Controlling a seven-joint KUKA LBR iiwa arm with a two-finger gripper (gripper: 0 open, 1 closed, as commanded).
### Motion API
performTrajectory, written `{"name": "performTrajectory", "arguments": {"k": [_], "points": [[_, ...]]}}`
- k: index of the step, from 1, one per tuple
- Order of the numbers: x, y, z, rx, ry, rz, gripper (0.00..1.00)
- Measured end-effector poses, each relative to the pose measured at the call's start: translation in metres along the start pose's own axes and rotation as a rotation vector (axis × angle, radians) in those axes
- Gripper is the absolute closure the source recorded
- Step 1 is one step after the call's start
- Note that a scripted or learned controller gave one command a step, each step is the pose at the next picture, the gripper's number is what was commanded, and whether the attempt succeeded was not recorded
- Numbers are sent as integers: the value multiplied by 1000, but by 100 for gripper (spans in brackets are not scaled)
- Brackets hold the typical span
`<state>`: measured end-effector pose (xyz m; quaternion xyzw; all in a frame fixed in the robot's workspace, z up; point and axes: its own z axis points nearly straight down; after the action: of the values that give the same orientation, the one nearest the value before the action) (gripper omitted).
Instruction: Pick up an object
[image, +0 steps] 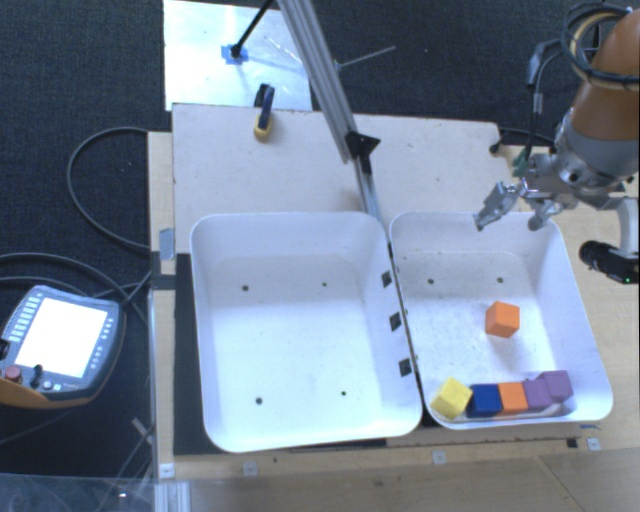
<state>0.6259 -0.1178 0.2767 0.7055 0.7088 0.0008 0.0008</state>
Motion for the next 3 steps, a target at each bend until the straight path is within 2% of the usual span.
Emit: {"name": "performTrajectory", "arguments": {"k": [1, 2, 3], "points": [[-49, -21, 131, 8, 0, 6, 0], [-47, -19, 127, 0, -1, 3, 0], [-66, -59, 189, 7, 1, 6, 0]]}}
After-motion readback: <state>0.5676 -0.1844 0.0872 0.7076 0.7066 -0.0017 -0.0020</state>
